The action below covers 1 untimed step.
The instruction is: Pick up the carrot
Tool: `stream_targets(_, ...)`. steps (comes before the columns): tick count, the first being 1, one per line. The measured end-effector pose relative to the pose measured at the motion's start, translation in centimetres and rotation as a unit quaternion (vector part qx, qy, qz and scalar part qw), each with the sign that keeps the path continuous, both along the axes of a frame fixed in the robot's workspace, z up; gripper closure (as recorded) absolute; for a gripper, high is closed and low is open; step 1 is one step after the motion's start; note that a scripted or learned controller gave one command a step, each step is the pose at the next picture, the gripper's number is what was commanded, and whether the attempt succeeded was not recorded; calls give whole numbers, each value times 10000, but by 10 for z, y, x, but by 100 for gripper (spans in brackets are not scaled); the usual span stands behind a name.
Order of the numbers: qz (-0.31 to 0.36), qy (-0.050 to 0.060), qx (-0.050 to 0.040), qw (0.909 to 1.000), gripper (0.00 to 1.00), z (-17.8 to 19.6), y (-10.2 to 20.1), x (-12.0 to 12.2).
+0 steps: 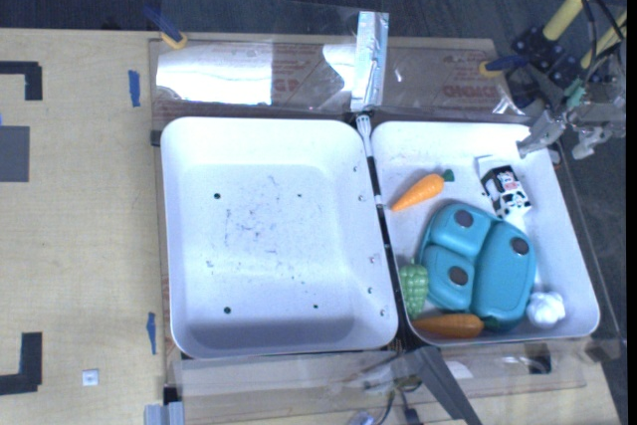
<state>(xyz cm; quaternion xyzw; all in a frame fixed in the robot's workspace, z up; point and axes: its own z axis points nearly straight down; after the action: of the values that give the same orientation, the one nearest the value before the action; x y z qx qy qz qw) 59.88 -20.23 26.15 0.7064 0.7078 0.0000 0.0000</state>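
An orange carrot (418, 191) with a small green top lies at a slant in the right bin (582, 244), near its left wall and towards the back. A second orange, carrot-like piece (449, 323) lies along the bin's front wall. The gripper (543, 131) hangs at the right bin's back right corner, well to the right of the carrot and apart from it, with cables and the wrist above it.
The right bin also holds a large blue moulded piece (479, 263), a cow-patterned carton (504, 190), a green knobbly toy (413, 286) and a white ball (545, 310). The left bin (179, 214) adjoins it. A clear plastic sheet (299, 65) stands behind both.
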Motion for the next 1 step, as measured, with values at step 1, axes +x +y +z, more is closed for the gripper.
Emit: stream_targets(1,600,30,16,9982,0,-82,75,51)
